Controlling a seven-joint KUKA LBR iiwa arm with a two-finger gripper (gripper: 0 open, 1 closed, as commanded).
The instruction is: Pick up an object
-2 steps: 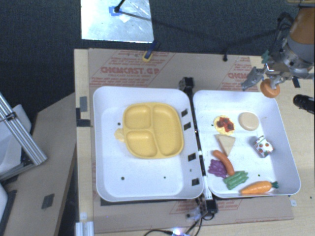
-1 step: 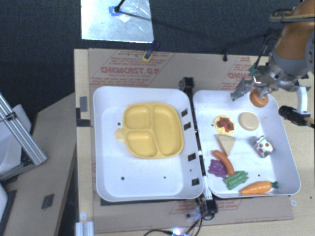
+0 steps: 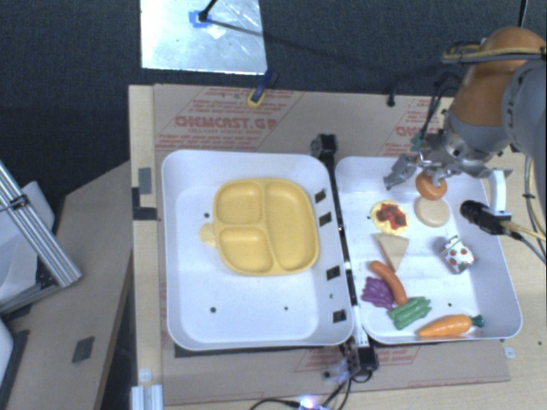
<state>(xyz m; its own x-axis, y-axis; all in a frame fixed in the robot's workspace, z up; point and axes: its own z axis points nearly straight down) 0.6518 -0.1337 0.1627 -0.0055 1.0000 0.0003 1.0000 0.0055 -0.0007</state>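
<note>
The gripper [image 3: 418, 178] hung over the far part of the right bin [image 3: 500, 301], reaching in from the right. Whether its jaws were parted or clenched could not be told from this slant. A brown donut [image 3: 432, 187] sat right at the gripper's tip, too close to say whether it was touched, and nothing could be seen gripped.

The other pieces lay loose in the same bin. Just near of the donut was a pale disc [image 3: 433, 214], and left of that a small round pizza [image 3: 390, 217] with a red top. A cheese wedge [image 3: 393, 249] lay near of the pizza, then a sausage [image 3: 387, 279] beside purple grapes [image 3: 374, 293]. Green beans [image 3: 409, 312] and a carrot [image 3: 445, 325] lay along the near wall – the carrot to the right. A white cube [image 3: 455, 254] with coloured spots sat apart toward the right side.

The left bin [image 3: 184, 314] held a yellow tray [image 3: 261, 227] with three compartments, lying flat in the middle – well apart from the gripper.
</note>
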